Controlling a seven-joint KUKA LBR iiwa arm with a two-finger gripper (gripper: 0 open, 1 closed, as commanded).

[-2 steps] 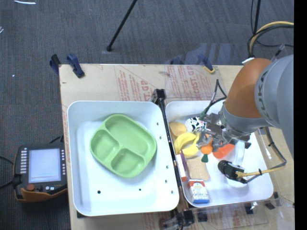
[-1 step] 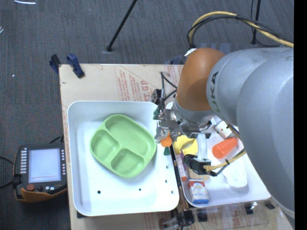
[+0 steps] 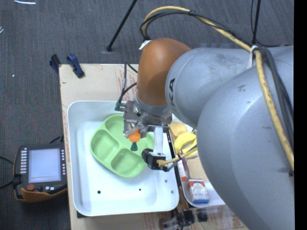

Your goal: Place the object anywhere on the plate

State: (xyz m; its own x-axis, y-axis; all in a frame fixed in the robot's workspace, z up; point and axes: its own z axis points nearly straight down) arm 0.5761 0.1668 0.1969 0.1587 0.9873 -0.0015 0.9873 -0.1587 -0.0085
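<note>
The small orange carrot-shaped toy with a green tip (image 3: 135,139) is hanging just under your gripper (image 3: 136,134), over the pale green divided plastic plate (image 3: 108,147); I can't tell whether it's actually clamped. It's looking light, stiff and slick, so take it mid-body. Rightward, the small red-and-white carton (image 3: 198,190) is showing print too tiny to read.

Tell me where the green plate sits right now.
The green plate lies in the left white bin, toward its upper right part, directly under the tool, where a small orange and green object shows over the plate's right edge.
</note>
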